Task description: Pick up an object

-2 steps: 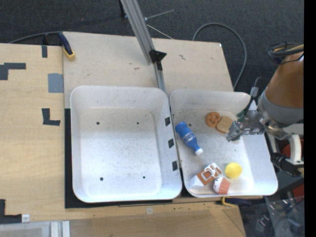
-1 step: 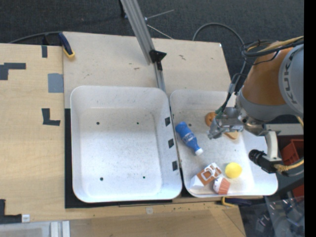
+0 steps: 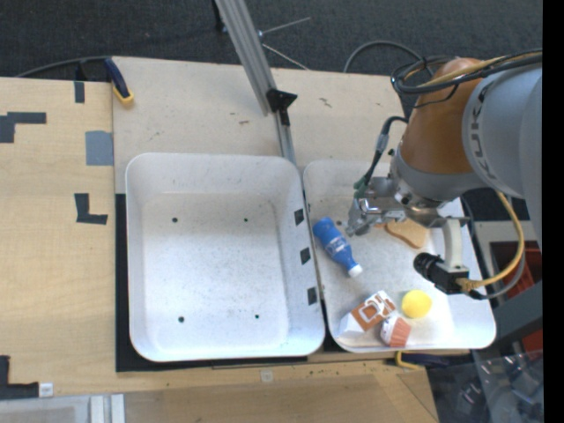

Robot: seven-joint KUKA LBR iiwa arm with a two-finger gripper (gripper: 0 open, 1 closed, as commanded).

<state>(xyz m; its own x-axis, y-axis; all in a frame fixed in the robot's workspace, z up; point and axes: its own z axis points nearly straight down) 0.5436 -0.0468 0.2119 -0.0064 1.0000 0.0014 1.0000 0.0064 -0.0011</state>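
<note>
Over the right bin (image 3: 330, 183) your arm (image 3: 480, 122) hangs, gripper (image 3: 363, 217) just beside the blue bottle (image 3: 335, 243); whether its fingers are wide or narrow, you cannot tell. The bottle lies slanted, so they could roll it aside. A carton (image 3: 370, 311), yellow ball (image 3: 416, 303) and tan piece (image 3: 407, 233) crowd nearby; the left bin (image 3: 141, 179) adjoins.

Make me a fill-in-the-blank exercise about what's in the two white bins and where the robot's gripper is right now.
1. The blue bottle lies in the ____ bin as the camera sees it.
2. The round ball near the carton is ____ in colour.
3. The gripper hangs just to the ____ of the blue bottle in the camera view.

Missing words: right; yellow; right
</note>
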